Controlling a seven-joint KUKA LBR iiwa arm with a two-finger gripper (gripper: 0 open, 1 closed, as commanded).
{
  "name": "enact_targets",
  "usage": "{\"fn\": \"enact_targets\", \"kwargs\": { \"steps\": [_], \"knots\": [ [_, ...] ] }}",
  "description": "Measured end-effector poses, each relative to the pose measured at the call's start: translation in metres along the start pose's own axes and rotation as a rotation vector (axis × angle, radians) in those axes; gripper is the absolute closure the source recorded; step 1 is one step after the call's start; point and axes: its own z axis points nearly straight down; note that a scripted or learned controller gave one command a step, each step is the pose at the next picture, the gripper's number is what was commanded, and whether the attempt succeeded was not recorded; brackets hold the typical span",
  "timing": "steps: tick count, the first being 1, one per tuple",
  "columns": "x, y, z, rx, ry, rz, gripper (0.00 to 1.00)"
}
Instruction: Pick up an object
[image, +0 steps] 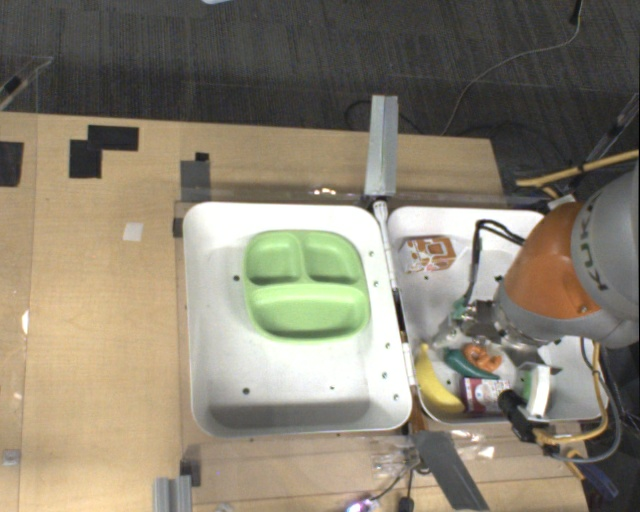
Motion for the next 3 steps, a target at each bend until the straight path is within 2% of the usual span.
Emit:
{"fn": "enact_targets", "kwargs": {
  "steps": [1,2,3],
  "knots": [
    [-0.033,0.004,0.002,0.011,0.006,-0.1,0.0],
    [-0.042,0.005,0.002,0.011,0.007,-0.191,0.0],
    [-0.045,-0.001,-0.002,0.033,0.007,-0.168,0.0]
  ]
}}
